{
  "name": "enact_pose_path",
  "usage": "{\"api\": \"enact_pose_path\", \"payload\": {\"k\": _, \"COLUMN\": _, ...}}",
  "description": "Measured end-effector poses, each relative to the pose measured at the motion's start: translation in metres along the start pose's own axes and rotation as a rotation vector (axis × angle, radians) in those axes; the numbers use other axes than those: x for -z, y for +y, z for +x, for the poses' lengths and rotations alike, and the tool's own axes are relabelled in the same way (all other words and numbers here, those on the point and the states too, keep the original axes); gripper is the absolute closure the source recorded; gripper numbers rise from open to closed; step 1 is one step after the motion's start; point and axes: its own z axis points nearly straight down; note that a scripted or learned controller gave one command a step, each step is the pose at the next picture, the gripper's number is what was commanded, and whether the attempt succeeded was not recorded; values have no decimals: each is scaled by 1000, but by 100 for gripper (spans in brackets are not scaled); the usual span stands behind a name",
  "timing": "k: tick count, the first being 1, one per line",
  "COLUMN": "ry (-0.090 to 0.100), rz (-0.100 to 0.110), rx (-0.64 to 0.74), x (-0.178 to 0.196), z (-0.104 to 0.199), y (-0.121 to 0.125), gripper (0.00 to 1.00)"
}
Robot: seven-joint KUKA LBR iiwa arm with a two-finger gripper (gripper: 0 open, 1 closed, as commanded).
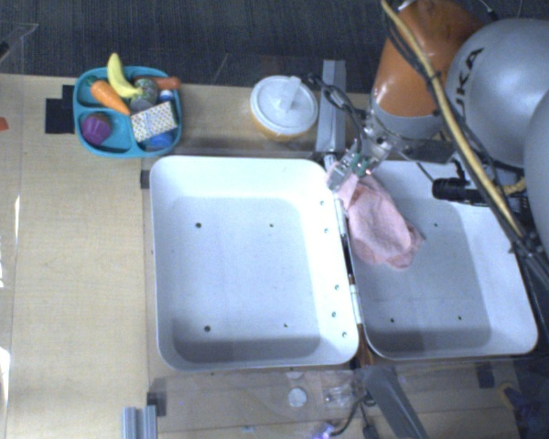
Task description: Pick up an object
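Observation:
A pink cloth (380, 224) hangs over the left part of the right bin (457, 309), close to the divider between the bins. Its top corner is pinched in my gripper (349, 169), which sits at the bin's far left corner, shut on the cloth. The rest of the cloth droops down and to the right from the fingers, its lower end near the bin floor. The grey arm with its orange band (419, 53) comes in from the upper right.
The left bin (247, 263) lies beside the right one. Behind the bins stand a blue tray (128, 112) with toy food and a white-lidded round container (285, 106). Cables run along the arm at the right.

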Motion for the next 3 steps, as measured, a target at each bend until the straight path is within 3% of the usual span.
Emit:
{"api": "enact_pose_path", "payload": {"k": 1, "ry": 0, "rz": 0, "rx": 0, "x": 0, "z": 0, "y": 0, "gripper": 0}}
{"api": "enact_pose_path", "payload": {"k": 2, "ry": 1, "rz": 3, "rx": 53, "x": 43, "z": -16, "y": -20, "gripper": 0}}
{"api": "enact_pose_path", "payload": {"k": 3, "ry": 4, "rz": 6, "rx": -117, "x": -12, "z": -10, "y": -69, "gripper": 0}}
